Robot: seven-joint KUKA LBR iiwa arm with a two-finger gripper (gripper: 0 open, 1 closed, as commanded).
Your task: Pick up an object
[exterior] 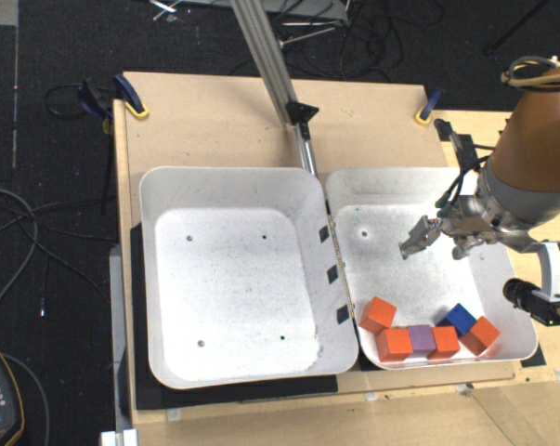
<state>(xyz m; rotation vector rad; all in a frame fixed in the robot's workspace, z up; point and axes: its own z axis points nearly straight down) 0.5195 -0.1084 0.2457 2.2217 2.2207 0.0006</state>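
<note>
Arm in from the right, wrist bent low.
The hand (417,241) points left, grey fingers (411,244) close together, nothing between them; orange band above.

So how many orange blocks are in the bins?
4, all in the right bin: one, one, one, one. More may hide behind them.

Evenly and brightly lit from above, with soft, short shadows only. Mild glare on the two white bins (231,277), paling their floors and rims. Warm sheen along the orange band (538,137) of the arm. Dark and murky past the tabletop (224,119), cables barely legible. Slightly soft throughout, grainy, with the tool (419,240) a little blurred
</note>
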